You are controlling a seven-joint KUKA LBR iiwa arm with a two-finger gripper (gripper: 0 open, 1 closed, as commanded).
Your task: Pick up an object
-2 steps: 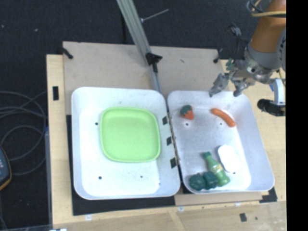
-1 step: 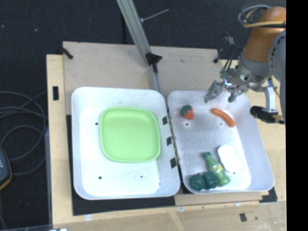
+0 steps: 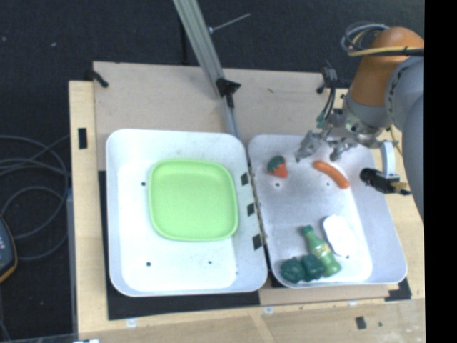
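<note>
Gripper (image 3: 323, 148) spread open, holding nothing, just above the orange sausage-shaped toy (image 3: 333, 174).
I'd straddle its narrow width, then descend before closing.

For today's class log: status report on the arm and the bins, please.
Pincer above right bin's far edge, holding nothing. Orange carrot just beneath it. Nothing blocking; green plate sits in left bin.

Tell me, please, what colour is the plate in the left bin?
The plate is light green, seen plainly in the camera view.
</note>
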